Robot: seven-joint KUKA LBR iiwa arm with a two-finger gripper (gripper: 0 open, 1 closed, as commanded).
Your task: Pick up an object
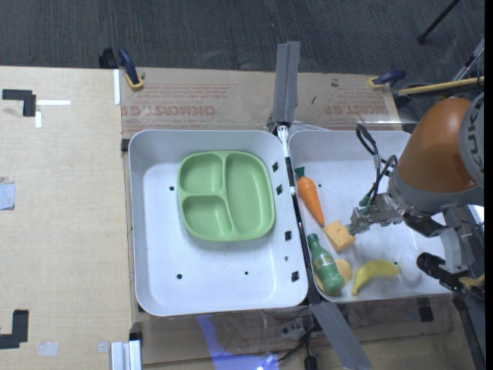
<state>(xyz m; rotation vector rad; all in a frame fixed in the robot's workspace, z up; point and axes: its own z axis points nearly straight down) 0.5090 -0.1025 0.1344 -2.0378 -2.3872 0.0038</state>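
We see a pale green plate [227,196] in the left white bin [146,230]; right of it an orange carrot [310,198], yellow cheese [339,235], green bottle [324,264], yellow banana [375,273].

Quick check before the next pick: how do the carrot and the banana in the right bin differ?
The carrot is orange with a green top; the banana is yellow. The carrot is straight and runs along the bin's left wall; the banana is curved and lies near the front edge. Both lie flat in the right bin.

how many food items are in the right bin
4, maybe more behind the arm: orange carrot by the divider, yellow cheese wedge at the gripper, green bottle and yellow banana near the front.
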